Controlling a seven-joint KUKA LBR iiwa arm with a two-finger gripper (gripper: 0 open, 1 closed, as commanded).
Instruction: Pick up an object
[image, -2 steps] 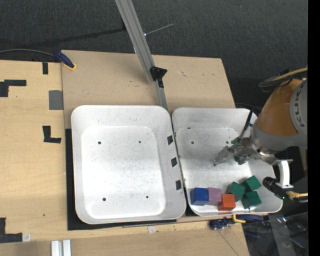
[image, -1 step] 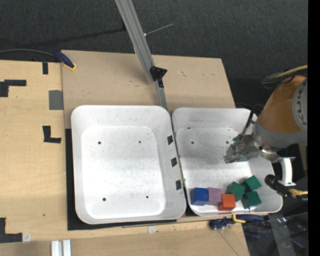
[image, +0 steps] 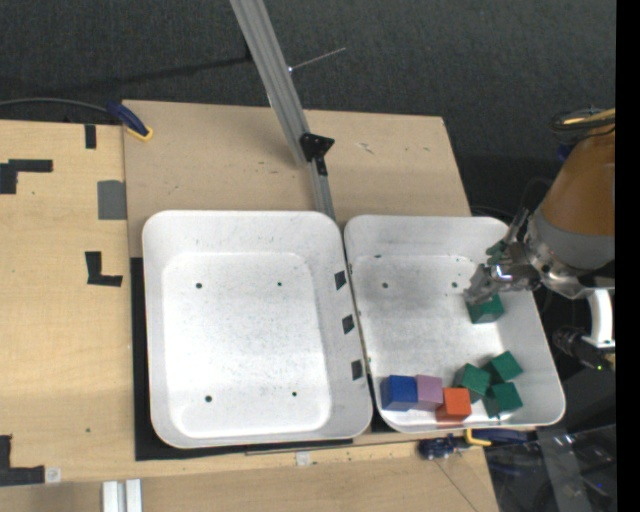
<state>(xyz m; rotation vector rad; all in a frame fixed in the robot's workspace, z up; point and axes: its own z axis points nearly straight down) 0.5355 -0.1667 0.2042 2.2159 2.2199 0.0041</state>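
Whether the jaws are spread or pressed cannot be told, and the green block (image: 486, 309) just beneath them, near the bin wall (image: 530, 300), could slip aside.

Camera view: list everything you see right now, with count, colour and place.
Bins: two, white, side by side on the bench.
Green blocks: four; one by the right bin's right wall under the gripper, three at its near right corner.
Blue block: one, right bin's near edge.
Purple block: one, beside the blue.
Orange block: one, beside the purple.
Metal pole: one, grey, slanting over the bench.
Gripper: one, over the lone green block.
Arm: one, grey and orange, right.
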